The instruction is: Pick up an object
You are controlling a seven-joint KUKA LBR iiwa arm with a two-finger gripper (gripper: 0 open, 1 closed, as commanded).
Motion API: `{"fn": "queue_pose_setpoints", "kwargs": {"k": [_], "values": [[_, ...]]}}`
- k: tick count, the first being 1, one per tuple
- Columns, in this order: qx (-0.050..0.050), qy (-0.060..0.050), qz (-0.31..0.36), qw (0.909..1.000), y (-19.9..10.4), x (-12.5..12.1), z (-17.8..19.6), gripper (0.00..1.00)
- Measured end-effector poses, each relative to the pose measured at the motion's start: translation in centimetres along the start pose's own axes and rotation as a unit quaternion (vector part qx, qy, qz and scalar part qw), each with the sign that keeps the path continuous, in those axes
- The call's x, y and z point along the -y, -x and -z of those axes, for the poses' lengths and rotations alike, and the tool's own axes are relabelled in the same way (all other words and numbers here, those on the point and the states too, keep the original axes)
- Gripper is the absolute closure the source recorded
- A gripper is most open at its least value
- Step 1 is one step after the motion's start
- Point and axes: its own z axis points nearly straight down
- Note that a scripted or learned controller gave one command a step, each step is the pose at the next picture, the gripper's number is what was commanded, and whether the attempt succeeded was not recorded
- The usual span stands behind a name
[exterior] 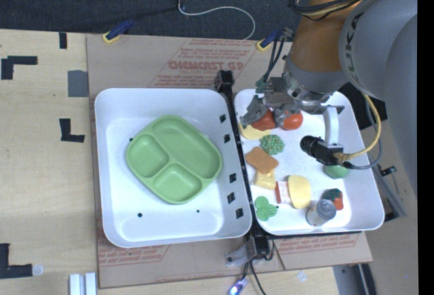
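My gripper (270,112) reaches down into the far-left corner of the right bin (363,219). It hangs directly over a red toy piece (266,122) and a second red piece (293,121), with a yellow piece (250,131) poking out beneath them. The wrist hides how the gripper meets these pieces. Just in front of it lie a green broccoli-like piece (272,144) and an orange wedge (262,160).
More toy food lies in the right bin: a yellow block (266,180), a yellow round piece (299,190), a green leafy piece (264,207), a grey can (320,213) and a green piece (336,170). The left bin (112,110) holds a green divided plate (175,158).
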Motion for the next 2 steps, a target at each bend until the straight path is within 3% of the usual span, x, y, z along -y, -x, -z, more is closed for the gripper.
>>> {"fn": "queue_pose_setpoints", "kwargs": {"k": [1,2], "values": [[0.000,0.000,0.000,1.0000,-5.1,-1.2,-0.1,1.00],[0.001,-0.001,-0.002,1.0000,-7.0,-0.7,-2.4,1.00]]}}
